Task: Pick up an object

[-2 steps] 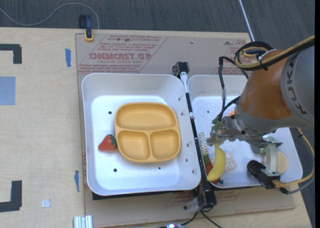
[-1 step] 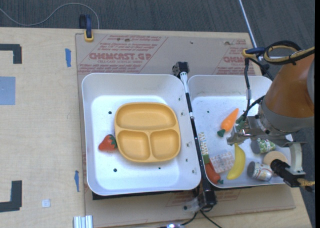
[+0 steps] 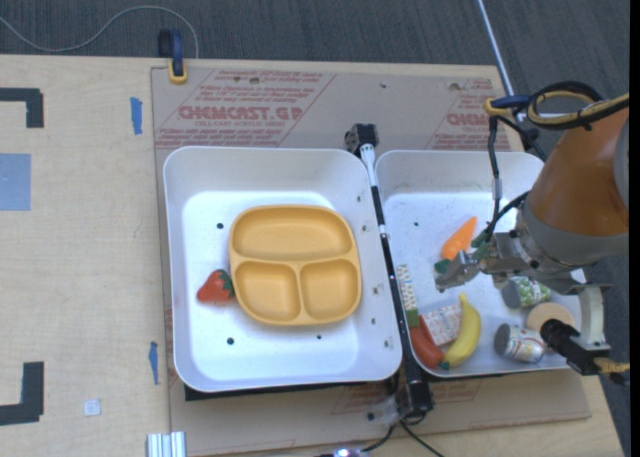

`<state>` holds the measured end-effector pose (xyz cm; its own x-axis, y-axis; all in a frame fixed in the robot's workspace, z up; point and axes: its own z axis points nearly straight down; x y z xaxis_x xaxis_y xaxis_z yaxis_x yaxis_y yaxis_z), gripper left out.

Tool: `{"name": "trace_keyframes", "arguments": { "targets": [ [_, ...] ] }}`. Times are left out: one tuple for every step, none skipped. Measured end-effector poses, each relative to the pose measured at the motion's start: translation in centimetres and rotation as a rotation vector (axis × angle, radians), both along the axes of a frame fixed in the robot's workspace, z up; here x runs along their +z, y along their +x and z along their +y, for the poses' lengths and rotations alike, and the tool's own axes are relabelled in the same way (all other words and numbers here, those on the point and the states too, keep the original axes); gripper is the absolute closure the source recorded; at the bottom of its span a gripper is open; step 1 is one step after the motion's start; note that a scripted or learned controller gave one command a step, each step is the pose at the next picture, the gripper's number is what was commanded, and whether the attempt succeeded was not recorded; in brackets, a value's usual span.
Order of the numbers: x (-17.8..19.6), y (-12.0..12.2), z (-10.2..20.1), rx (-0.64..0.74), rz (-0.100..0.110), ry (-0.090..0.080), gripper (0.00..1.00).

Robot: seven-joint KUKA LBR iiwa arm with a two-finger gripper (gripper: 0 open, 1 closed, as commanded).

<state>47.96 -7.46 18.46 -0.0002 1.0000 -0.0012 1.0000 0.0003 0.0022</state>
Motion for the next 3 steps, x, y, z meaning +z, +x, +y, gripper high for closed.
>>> {"name": "trace_keyframes", "arguments": {
  "targets": [
    [-9.0,1.8,-2.5,0.000,0.002,0.002,0.00],
    [-8.0,1.9,-2.5,0.000,-0.001,0.000,1.00],
    [-8.0,1.9,-2.5,-0.001,0.001,0.001,0.00]
  ]
}}
